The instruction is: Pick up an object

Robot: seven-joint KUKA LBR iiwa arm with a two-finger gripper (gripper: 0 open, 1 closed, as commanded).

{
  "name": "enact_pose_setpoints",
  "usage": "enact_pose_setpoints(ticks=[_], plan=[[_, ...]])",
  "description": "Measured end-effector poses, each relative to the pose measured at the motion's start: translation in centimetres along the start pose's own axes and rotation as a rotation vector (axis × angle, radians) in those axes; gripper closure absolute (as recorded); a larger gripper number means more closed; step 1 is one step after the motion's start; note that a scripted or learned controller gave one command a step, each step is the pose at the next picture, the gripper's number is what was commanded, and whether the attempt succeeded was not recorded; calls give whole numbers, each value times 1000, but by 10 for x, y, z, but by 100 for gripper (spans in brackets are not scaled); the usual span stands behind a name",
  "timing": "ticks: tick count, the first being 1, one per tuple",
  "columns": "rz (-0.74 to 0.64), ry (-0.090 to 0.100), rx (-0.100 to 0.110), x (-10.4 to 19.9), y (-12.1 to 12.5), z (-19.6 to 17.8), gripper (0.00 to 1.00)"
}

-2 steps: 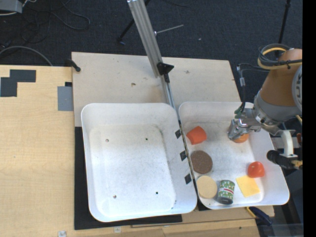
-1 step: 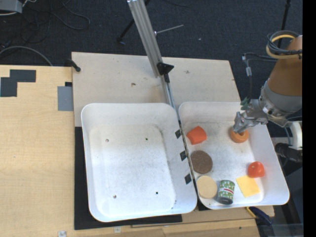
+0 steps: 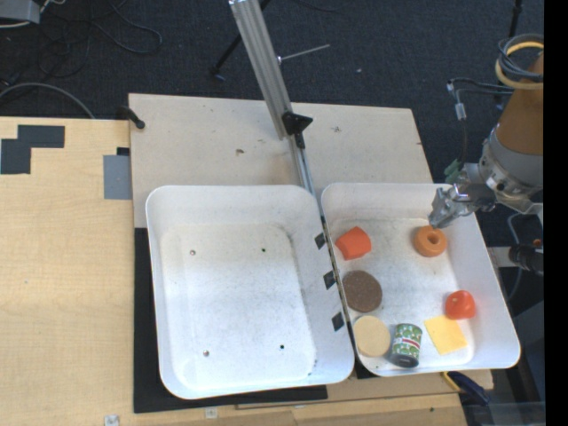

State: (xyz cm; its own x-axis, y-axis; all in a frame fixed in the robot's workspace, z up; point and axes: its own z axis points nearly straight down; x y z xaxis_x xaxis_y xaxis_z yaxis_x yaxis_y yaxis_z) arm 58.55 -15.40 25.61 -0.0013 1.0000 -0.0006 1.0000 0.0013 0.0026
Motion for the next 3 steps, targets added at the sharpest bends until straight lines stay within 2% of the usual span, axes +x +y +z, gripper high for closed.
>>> enact_pose_setpoints(ticks=[1, 3], plan=[[-2, 4, 8, 56, -16, 14, 100], [-3, 3, 8, 160, -37, 7, 100]])
